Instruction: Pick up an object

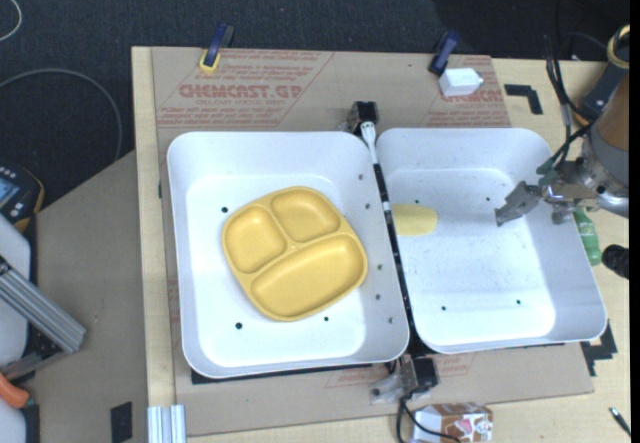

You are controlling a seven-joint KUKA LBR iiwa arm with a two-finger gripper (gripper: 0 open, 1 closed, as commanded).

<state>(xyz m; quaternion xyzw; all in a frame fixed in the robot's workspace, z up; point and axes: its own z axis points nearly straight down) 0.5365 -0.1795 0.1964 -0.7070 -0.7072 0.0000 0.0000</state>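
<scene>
The pincer (522,203) hangs over the right side of the right bin (480,326), its dark fingers pointing down and to the left, with the grey arm (612,146) rising behind it at the frame's edge. Nothing lies between the fingers; how far they stand apart I cannot tell, since they read as one dark wedge from this angle.

Two things could be picked. The nearer is a small pale yellow piece (414,220) well to the left of the pincer, lying on the floor of the same bin, just beside the wall that divides the bins. It looks low, rounded and probably light; it may be soft, perhaps foam or a toy food piece, though the view is too coarse to be sure. A grip across its short width from above seems best, but the bin wall beside it leaves little room for a finger on that side.

Farther left still, in the left bin (190,261), lies a yellow divided plate (293,252). It looks stiff, smooth plastic, wide and flat, so likely slippery; only its rim or a divider ridge offers a hold.
</scene>
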